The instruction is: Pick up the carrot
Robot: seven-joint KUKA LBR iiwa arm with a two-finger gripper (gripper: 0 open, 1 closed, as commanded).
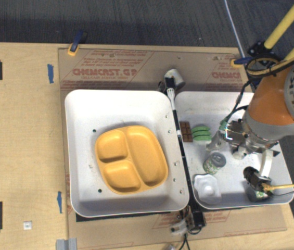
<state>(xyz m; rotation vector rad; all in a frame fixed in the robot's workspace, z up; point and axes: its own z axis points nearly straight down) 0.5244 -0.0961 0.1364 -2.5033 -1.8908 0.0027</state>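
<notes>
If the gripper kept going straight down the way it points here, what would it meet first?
Hard to be sure from this slanted view, but the gripper hangs over the right bin, above the small round greyish object. It would likely meet that, or the bin floor beside it.

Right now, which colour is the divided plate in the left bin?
Yellow-orange; the plate shows clearly in the camera view.

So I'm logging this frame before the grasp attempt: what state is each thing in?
Yellow divided plate: lying flat in the left bin, its three compartments bare.
Green ridged item: lying in the right bin, untouched.
Brown block: lying beside the green item, against the bin's left wall.
Small round item: lying on the bin floor.
White container: sitting at the near edge.
Gripper: low over the right bin; fingers unclear.
</notes>
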